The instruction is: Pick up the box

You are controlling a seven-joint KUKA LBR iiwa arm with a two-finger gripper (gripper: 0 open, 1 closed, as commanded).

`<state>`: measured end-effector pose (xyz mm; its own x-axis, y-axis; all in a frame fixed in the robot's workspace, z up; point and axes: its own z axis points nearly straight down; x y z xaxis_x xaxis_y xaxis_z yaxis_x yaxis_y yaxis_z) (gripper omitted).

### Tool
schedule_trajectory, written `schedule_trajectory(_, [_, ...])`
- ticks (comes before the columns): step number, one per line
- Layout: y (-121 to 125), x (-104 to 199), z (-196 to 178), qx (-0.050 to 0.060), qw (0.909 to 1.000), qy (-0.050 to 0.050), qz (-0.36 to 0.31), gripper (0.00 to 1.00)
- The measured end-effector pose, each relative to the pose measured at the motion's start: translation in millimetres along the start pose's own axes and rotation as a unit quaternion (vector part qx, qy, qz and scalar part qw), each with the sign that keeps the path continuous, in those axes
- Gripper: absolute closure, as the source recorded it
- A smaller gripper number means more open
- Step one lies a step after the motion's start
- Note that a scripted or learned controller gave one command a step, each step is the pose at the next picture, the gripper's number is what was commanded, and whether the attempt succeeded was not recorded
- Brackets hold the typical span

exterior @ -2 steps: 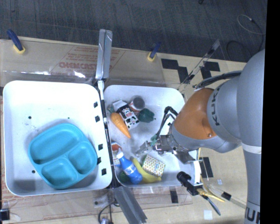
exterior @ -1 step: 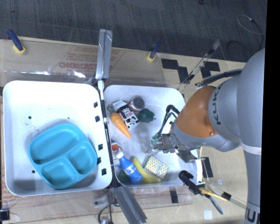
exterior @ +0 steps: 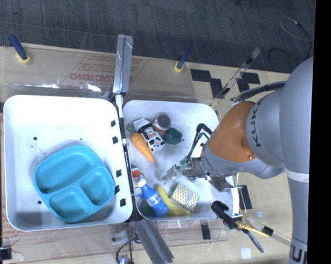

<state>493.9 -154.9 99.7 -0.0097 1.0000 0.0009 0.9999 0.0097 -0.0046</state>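
Observation:
A small box (exterior: 184, 196) with a yellow and green checked pattern lies near the front of the right bin (exterior: 209, 111), beside a banana (exterior: 170, 201). My gripper (exterior: 180, 170) hangs low over the middle of that bin, just behind the box and slightly to its left. From this camera I cannot tell whether it touches the box, and nothing is seen held in it. The grey arm with its orange band (exterior: 235, 139) reaches in from the right.
The right bin also holds a carrot (exterior: 143, 147), a black, white and red carton (exterior: 149, 134), a can (exterior: 162, 121), a dark green item (exterior: 173, 136) and a blue bottle (exterior: 152, 200). A blue divided tray (exterior: 71, 182) lies in the left bin (exterior: 25, 113).

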Motion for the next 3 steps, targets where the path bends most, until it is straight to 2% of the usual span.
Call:
schedule_trajectory(1, [-2.8,-48.1,8.7,-0.002,0.9996,-0.001,0.028,0.00])
schedule_trajectory(2, [17.0,-21.9,8.1,-0.002,1.0000,-0.001,0.004,0.00])
schedule_trajectory(3, [9.7,-16.3,9.2,0.000,0.9915,0.001,-0.130,0.00])
